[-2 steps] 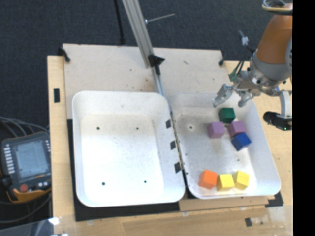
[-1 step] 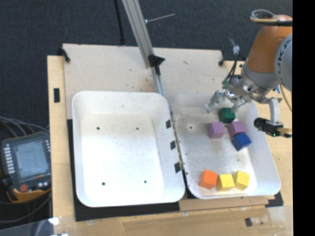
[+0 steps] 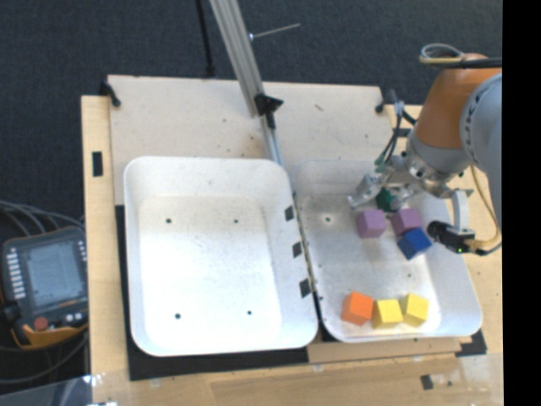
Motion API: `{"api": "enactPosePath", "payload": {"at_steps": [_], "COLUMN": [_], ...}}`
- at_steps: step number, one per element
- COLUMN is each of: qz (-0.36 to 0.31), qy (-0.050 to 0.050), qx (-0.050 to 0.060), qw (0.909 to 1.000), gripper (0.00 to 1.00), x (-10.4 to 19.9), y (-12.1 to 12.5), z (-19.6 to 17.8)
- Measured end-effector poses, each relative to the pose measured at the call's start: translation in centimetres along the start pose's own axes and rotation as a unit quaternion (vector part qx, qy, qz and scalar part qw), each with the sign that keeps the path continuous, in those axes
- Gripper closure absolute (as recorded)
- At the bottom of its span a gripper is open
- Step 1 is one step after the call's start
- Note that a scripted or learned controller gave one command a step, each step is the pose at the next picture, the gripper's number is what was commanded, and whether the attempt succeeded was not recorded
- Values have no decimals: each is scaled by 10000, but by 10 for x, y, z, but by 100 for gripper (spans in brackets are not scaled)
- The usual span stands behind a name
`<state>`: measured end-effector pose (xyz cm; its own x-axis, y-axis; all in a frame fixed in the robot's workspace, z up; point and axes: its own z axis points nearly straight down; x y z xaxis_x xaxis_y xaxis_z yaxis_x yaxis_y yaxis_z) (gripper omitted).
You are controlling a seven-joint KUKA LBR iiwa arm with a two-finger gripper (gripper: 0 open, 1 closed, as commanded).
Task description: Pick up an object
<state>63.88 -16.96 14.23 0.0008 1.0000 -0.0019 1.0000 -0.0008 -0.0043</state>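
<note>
Blocks lie scattered in the right-hand white bin (image 3: 334, 194), and we see the arm (image 3: 452, 121) reaching in from the right edge with its tool (image 3: 385, 191) lowered over the bin's far part. Just below the tool, and touching or nearly touching it, sits a light purple block (image 3: 370, 223). Beside that, a little toward the arm, is a second purple block (image 3: 408, 220), and a blue block (image 3: 414, 244) rests against its near corner. Something small and green (image 3: 387, 200) shows right at the tool's tip; we cannot tell whether it is an object in the bin or a part of the tool itself.

How wide the tool stands, we cannot tell: its tip is a small tangle of metal and shadow from this height, and nothing is plainly caught in it. We judge that it is placed here because the purple and blue blocks form the nearest cluster, giving the program several possible targets for a pick.

Farther from the tool, along the bin's near wall, an orange block (image 3: 357, 308) and two yellow blocks (image 3: 388, 312) (image 3: 416, 309) sit in a row, the yellow ones touching. They are well apart from the tool and look like no part of this try.

Away to the tool's left, the second white bin (image 3: 144, 184) sits against the first on the tabletop (image 3: 186, 108). A metal post (image 3: 237, 45) slants up behind the two bins.
</note>
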Motion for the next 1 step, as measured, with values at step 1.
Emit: {"api": "enactPosePath", "payload": {"at_steps": [1], "qz": [6], "qy": [-5], "qx": [-50], "qw": [10000], "gripper": [100], "x": [-1], "y": [2], "z": [-15]}}
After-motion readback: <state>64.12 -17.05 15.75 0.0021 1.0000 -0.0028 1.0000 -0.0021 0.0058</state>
